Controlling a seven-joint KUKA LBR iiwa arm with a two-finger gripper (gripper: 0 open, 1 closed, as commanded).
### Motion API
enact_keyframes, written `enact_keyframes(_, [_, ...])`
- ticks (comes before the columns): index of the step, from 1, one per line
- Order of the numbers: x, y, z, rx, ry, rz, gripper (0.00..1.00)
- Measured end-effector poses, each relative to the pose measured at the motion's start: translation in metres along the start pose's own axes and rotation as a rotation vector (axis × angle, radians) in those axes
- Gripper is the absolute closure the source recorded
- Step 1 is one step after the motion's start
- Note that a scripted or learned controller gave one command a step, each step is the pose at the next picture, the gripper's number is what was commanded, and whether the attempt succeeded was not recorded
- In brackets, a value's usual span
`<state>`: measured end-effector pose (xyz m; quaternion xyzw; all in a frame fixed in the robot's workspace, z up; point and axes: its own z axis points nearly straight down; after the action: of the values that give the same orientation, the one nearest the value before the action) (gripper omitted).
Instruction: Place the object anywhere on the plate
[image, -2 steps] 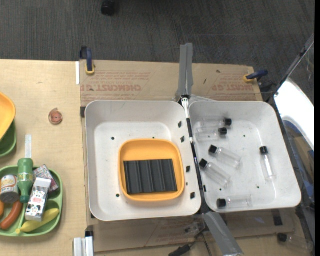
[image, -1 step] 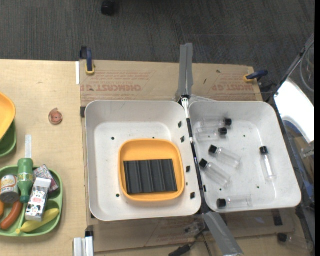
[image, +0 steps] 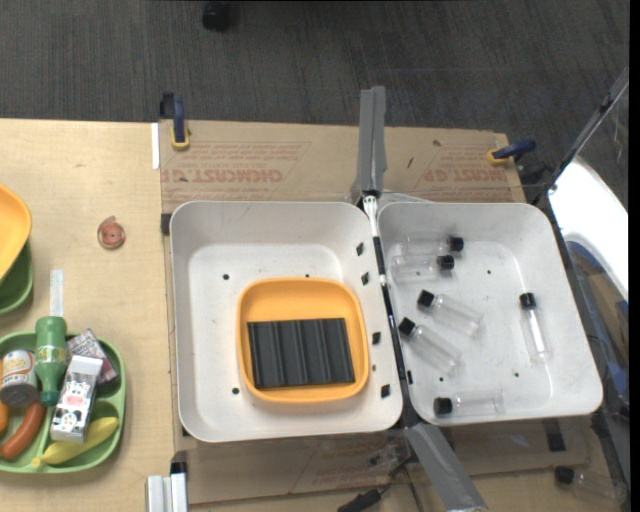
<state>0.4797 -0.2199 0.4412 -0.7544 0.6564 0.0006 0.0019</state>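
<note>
While several clear vials (image: 452, 318) with black caps lie scattered flat across the right bin (image: 578, 330), none touching the plate, the orange plate (image: 300, 293) sits in the middle of the left bin (image: 200, 300) with a dark ribbed slab (image: 301, 353) resting on it. One vial (image: 534, 325) lies apart near the right bin's far wall, and another (image: 470, 405) lies along its front edge. Out on the bench (image: 80, 180) to the left, well apart from both bins, a green tray (image: 105, 435) holds toy food and a green bottle (image: 50, 352).
</note>
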Motion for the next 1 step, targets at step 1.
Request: enact_keyframes(1, [-0.006,-0.0053,0.0006,-0.001,-0.001,-0.361,0.0])
